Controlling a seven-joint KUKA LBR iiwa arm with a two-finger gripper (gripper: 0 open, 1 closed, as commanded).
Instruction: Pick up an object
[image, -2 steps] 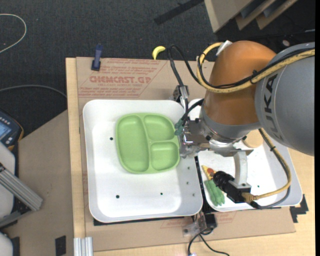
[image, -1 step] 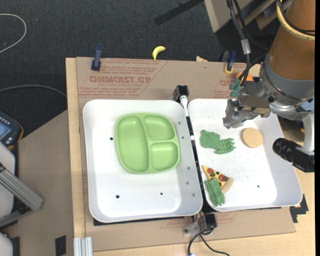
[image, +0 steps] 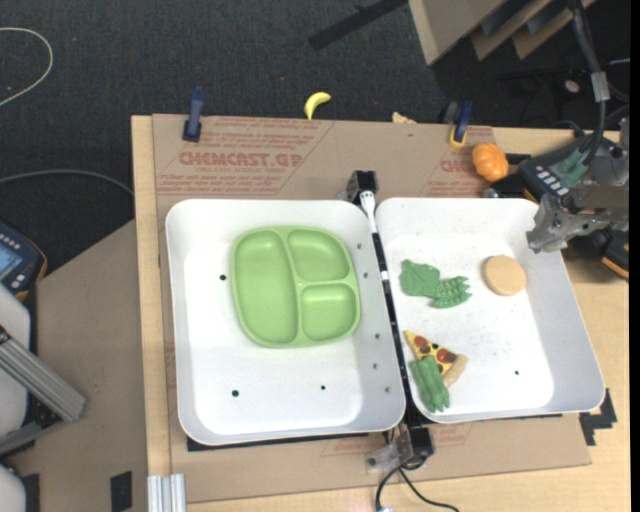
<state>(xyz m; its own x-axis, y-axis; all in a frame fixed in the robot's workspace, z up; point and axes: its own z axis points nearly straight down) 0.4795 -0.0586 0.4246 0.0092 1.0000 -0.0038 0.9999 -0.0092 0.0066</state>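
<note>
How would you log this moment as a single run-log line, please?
pincer: over right bin's far right edge, holding nothing | tan disc: lying near it | green tray: left bin

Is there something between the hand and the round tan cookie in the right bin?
Nothing visible. The hand sits at the right bin's upper right; the cookie lies just below-left, bare floor between them.
</note>
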